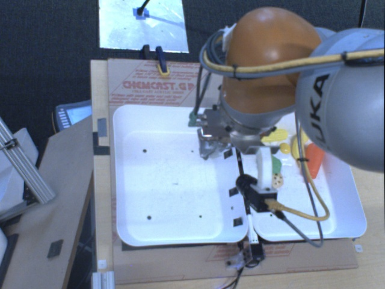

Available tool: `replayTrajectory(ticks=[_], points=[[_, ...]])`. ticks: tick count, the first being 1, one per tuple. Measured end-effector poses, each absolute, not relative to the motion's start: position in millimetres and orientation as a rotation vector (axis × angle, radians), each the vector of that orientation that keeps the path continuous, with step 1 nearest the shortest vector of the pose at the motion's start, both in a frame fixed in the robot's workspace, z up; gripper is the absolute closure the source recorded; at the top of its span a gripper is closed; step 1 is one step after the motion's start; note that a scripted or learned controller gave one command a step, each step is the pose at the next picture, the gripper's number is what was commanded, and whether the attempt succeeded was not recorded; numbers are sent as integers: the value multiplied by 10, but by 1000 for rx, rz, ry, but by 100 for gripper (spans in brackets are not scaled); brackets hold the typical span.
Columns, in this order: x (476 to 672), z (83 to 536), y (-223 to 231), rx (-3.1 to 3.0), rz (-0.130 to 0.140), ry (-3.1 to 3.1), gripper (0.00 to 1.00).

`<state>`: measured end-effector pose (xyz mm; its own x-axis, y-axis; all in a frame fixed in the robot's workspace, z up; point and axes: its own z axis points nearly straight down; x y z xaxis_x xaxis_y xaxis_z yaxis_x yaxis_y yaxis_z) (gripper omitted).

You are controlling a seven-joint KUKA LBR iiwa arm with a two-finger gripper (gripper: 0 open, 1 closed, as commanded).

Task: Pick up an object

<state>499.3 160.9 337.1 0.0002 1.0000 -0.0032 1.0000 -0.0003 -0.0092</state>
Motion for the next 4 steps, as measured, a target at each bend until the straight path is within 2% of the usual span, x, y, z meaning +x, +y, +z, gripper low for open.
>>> replayTrajectory(ticks=[1, 2, 3, 4], points=[[5012, 3551, 1616, -2218, -6, -2227, 100], [5443, 4115, 1861, -2219, -14, -2230, 100], [5456, 5070, 2233, -2215, -18, -2233, 100], [5829, 5370, 2347, -2217, -10, -2231, 100]])
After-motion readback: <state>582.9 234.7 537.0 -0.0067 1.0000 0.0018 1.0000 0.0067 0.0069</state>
